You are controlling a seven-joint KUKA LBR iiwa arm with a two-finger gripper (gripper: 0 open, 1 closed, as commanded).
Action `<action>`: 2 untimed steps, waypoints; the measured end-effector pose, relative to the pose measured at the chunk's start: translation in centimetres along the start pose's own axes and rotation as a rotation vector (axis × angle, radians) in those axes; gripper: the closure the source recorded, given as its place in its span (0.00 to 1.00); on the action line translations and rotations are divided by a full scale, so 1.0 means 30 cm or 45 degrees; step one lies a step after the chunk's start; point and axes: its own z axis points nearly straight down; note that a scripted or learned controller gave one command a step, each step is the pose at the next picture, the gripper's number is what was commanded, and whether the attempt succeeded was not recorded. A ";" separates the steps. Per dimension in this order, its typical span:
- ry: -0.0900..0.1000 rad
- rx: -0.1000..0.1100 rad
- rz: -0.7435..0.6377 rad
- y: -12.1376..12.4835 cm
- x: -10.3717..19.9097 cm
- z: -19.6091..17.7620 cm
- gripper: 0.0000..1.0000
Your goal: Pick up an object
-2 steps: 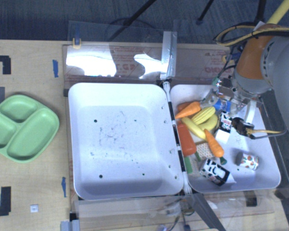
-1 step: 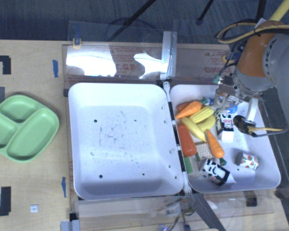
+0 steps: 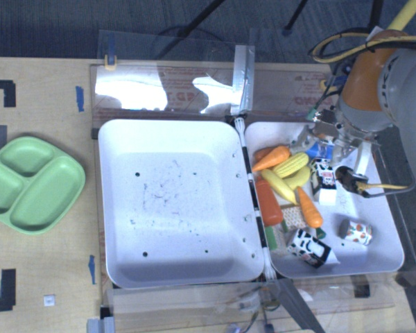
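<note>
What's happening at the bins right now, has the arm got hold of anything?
The arm reaches in over the right bin, with its gripper low at the bin's far end, just above the pile of toy food. Nothing is visibly held. An orange carrot, yellow corn and a black-and-white item lie in that bin. The left bin sits beside it, and a green divided plate rests on the bench.

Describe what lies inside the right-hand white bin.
The right bin holds two carrots, yellow corn, a red-orange block, a black-and-white toy and a small cup. The gripper covers whatever lies beneath it.
</note>
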 end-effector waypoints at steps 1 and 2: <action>0.002 0.004 0.021 0.104 0.003 0.079 0.00; 0.023 -0.008 -0.216 0.160 -0.089 0.093 0.00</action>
